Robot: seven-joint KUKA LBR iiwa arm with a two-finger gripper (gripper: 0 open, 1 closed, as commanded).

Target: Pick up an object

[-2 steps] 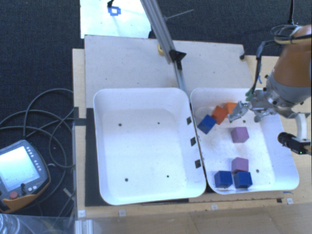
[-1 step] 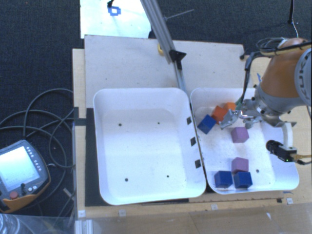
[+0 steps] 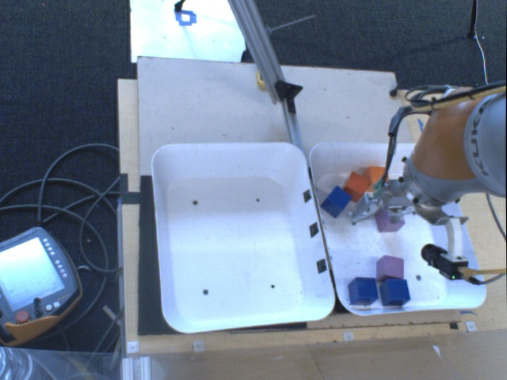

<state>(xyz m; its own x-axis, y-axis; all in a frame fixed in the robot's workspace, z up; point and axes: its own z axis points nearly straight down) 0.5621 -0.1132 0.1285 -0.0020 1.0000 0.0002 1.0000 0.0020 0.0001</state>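
Observation:
My gripper (image 3: 372,207) reaches into the right bin (image 3: 467,295) from the right, low over the bin floor. A purple block (image 3: 389,222) sits just under and right of the fingers, partly covered by the wrist. A blue block (image 3: 335,201) lies to the gripper's left, and two orange blocks (image 3: 358,184) lie just behind it. Nearer the front are another purple block (image 3: 389,267) and two blue blocks (image 3: 364,290) side by side. Nothing shows clearly between the fingers.
The left bin (image 3: 170,212) adjoins the right bin. A metal pole (image 3: 261,42) slants over the back board. A teach pendant (image 3: 32,279) and cables lie on the floor to the left.

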